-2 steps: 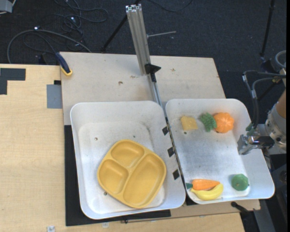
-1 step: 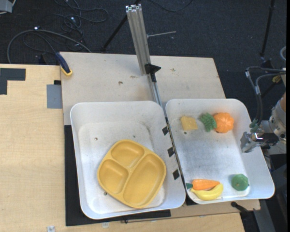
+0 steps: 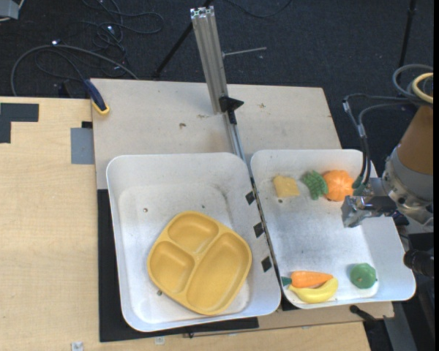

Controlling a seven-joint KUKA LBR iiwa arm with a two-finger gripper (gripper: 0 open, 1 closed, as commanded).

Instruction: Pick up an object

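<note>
**Inspector:** Over the right bin (image 3: 384,287), at its right wall, the gripper (image 3: 353,212) sits just below the orange fruit (image 3: 339,184). Nothing shows between its fingers. Whether they are spread or pressed together, I cannot tell; they are too small and dark.

**Clerk:** Contents of that bin?

**Inspector:** Along the far edge: a pale yellow piece (image 3: 285,187), a green leafy piece (image 3: 314,184) touching the orange fruit on its left. Along the near edge: a carrot (image 3: 311,278) lying on a banana (image 3: 316,292), and a green round item (image 3: 363,275) well to their right, near the corner.

**Clerk:** And the left bin (image 3: 132,196)?

**Inspector:** One yellow divided plate (image 3: 199,262), three compartments, lying flat toward the near side.

**Clerk:** The arm?

**Inspector:** Grey arm (image 3: 417,159) enters from the right, orange band visible above the wrist. An aluminium post (image 3: 211,61) stands behind the bins, at the seam between them.
</note>
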